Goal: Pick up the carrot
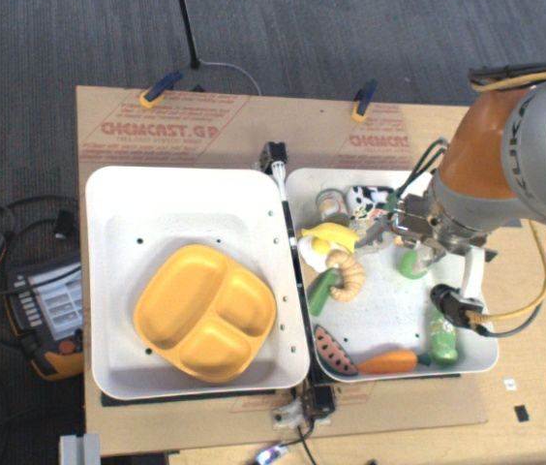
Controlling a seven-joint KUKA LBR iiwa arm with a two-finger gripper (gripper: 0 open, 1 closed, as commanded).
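The orange carrot (387, 362) lies flat along the front wall of the right bin (389, 308), between a watermelon slice (334, 350) and a green bottle (442, 341). My gripper (401, 229) hangs over the back half of that bin, well behind the carrot and apart from it. It sits beside a black-and-white spotted toy (368, 200) and above a small green object (411, 263). The grey and orange arm (491, 163) covers the bin's back right corner.
The right bin also holds a banana (326, 235), a tan curled pastry (350, 274), a green cucumber (320, 293) and a small tin (329, 202). A yellow divided plate (205, 310) lies in the left bin (118, 211). A black cable end (452, 306) hangs near the bottle.
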